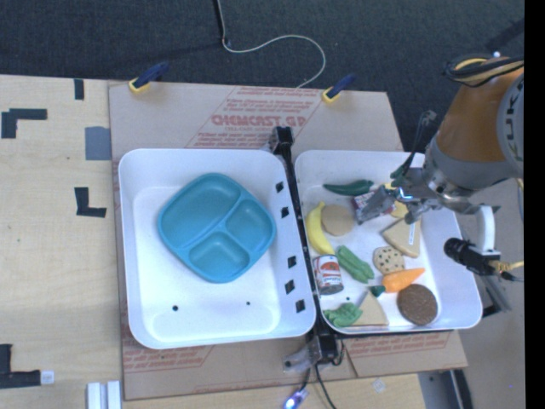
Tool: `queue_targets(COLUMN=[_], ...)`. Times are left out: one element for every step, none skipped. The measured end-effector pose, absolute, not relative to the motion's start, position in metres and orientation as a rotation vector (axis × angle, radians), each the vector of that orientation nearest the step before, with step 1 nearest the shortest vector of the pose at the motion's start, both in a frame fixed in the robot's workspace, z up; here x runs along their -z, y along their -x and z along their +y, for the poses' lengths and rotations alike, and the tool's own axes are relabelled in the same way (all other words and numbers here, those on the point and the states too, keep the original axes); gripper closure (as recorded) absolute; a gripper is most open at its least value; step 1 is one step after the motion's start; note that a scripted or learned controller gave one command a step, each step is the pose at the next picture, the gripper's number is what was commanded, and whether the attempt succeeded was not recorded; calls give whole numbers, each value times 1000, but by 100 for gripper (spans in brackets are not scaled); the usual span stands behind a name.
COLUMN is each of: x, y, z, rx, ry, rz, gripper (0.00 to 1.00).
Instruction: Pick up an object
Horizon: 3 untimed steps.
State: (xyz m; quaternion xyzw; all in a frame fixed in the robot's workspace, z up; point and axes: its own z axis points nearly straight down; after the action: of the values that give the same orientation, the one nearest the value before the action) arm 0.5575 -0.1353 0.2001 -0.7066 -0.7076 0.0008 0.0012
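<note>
The right bin [467, 313] holds several toy foods: a yellow banana [317, 229], a dark green pepper [347, 187], a tan round biscuit [339, 221], a green pickle [354, 263], a small can [328, 274], a chip cookie [387, 258], a cheese wedge [405, 239], an orange carrot [401, 279] and a brown patty [417, 304]. My gripper [381, 203] hangs low over the upper middle of this bin, just right of the biscuit and above the cheese wedge. Nothing shows held in it.
The left bin [140, 313] carries a blue divided plate [217, 227]. A sandwich wedge [368, 313] and a green leafy piece [342, 316] lie at the right bin's front edge. A black divider [294, 228] runs between the bins. The arm [477, 135] covers the right bin's far right corner.
</note>
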Motion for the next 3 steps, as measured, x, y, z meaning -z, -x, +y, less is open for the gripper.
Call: queue_targets(x=[-209,-326,-328], y=[-541,-516,-515], z=[-98,-31,-34], rx=[-2,12,-5], ry=[2214,2214,2215], rz=[-2223,-2235,-2224], gripper=[0,0,100])
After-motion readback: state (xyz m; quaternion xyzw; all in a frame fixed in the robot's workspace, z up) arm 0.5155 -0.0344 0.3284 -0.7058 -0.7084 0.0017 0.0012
